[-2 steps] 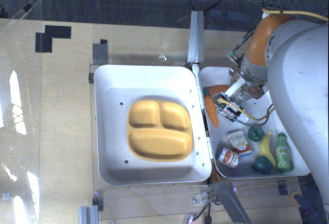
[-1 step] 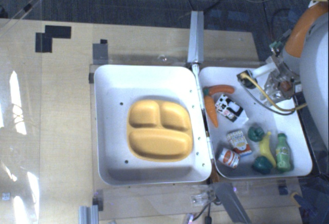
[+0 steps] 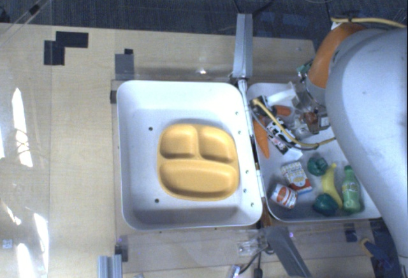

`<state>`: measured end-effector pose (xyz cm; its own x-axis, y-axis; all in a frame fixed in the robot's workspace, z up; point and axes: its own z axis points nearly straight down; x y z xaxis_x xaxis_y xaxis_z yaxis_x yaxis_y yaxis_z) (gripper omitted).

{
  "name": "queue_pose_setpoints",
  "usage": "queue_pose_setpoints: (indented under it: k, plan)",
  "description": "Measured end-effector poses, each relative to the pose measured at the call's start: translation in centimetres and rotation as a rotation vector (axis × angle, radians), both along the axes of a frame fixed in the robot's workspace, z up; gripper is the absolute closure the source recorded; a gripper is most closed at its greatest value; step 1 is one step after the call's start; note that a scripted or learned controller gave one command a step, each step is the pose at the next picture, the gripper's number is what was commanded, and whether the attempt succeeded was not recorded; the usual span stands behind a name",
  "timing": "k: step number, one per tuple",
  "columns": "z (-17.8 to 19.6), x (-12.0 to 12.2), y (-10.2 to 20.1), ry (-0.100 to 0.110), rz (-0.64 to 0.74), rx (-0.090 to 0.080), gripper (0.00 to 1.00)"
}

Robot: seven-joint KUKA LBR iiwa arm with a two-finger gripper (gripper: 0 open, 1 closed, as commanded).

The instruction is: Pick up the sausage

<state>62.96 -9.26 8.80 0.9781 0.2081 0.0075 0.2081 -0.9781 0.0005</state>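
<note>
The arm reaches in from the right, and its gripper (image 3: 280,132) hangs low over the upper part of the right bin (image 3: 275,212). I cannot tell if it is open or shut, because the wrist and the cables cover it. The sausage seems to be the small reddish-brown piece (image 3: 283,110) just beside the gripper, next to the long orange carrot (image 3: 261,138) that lies along the bin's left wall. It is probably a light plastic toy, smooth and a little slippery, so I would take it across its middle. The yellow divided tray (image 3: 196,160) lies in the left bin (image 3: 137,143), well apart.
</note>
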Motion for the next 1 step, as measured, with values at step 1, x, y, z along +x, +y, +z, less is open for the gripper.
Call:
queue_pose_setpoints:
  k: [1]
  plan:
    - [-0.02,-2.38,-7.74,0.001,0.236,-0.004,1.0]
